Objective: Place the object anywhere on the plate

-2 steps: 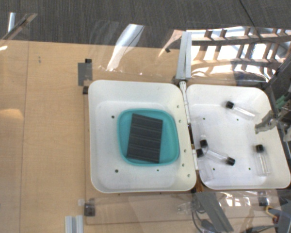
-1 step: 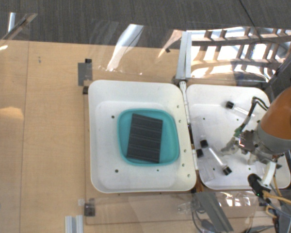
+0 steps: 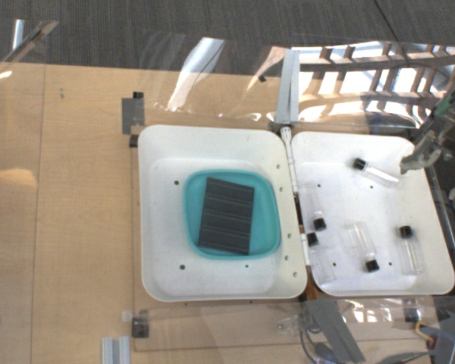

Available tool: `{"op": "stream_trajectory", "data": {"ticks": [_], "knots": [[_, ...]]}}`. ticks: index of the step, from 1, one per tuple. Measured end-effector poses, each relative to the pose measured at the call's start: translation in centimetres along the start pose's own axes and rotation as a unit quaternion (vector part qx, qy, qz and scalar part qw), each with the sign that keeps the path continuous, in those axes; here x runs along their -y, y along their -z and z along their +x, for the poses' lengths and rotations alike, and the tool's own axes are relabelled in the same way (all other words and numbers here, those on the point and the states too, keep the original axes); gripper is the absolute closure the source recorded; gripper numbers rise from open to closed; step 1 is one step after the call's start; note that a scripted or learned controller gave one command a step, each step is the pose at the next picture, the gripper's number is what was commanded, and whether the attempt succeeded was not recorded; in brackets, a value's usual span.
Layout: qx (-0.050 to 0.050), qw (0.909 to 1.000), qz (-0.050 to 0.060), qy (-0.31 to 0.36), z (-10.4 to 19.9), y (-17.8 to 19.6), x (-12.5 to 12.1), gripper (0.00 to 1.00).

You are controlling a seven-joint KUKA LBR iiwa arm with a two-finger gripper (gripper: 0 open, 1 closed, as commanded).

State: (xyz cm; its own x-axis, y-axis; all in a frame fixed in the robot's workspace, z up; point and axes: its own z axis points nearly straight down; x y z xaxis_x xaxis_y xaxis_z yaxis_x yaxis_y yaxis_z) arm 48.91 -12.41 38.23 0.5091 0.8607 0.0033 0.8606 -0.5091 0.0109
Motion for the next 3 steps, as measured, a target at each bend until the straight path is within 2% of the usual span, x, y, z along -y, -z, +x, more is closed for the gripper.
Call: {"op": "stream_trajectory", "data": {"ticks": [1, 2, 3], "knots": [[0.002, 0.9962, 0.001, -0.087, -4.8, 5.4, -2.8, 0.0], [0.002, 0.9891, 0.001, -0.147, -6.4, 5.4, -3.8, 0.0], [0.002, 0.9741, 0.001, -0.226, -6.6, 5.3, -3.8, 0.0]]}}
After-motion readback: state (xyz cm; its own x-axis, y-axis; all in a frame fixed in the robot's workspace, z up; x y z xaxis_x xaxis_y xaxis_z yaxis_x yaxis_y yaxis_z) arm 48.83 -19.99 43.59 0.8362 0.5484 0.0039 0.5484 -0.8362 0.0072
